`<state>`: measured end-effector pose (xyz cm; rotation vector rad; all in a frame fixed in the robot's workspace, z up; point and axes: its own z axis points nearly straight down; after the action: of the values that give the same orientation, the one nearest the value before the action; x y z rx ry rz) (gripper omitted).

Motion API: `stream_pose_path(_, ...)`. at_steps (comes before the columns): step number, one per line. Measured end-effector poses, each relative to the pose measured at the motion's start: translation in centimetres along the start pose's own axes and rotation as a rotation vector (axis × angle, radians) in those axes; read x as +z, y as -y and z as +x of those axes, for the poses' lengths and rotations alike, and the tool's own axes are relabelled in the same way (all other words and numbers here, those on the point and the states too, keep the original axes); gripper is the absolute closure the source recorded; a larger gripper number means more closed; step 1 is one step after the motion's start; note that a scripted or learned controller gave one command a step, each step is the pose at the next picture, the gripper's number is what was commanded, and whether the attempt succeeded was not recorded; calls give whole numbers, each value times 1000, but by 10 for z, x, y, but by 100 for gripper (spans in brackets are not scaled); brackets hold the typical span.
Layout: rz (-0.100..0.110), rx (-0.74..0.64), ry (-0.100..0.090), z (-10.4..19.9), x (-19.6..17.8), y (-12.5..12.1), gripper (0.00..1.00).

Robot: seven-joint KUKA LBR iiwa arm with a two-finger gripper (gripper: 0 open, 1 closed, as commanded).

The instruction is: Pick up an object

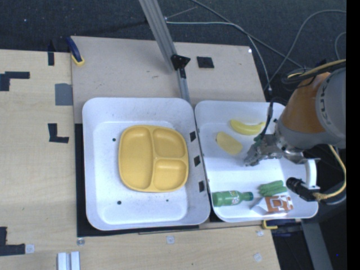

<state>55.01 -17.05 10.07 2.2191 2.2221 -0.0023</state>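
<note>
Pale wood covers the bench [34, 151], with dark carpet along the top of the frame. Two shallow white bins sit side by side in the middle.

In the left bin [101, 117] lies a smooth yellow plastic plate [153, 158] with rounded corners and three sunken parts.

The right bin [225, 179] holds small things. A curved yellow banana [246, 127] lies near its top. Just below and left of it is a soft-looking, pale yellow block [229, 143]. Near the bottom lies a green bottle [232, 197] on its side, with a white label. Right of it is a bumpy green piece [272, 188], and below that a small white and orange carton [277, 205].

At the right of the frame is the grey arm with its orange band. Its dark metal gripper [251, 157] hangs low over the middle of the right bin, just right of the pale block. Whether it is wide or narrow is too hard to see, and nothing shows in its grip.
</note>
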Motion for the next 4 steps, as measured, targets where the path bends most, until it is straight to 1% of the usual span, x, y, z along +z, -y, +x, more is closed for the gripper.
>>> stream_pose_path(1,-3,-1,-1,5,-50,-10,100)
stream_pose_path(2,-5,0,0,6,-113,-11,100)
stream_pose_path(3,-5,-1,0,6,-165,-22,100)
stream_pose_path(4,1,-4,-2,65,-151,-27,100)
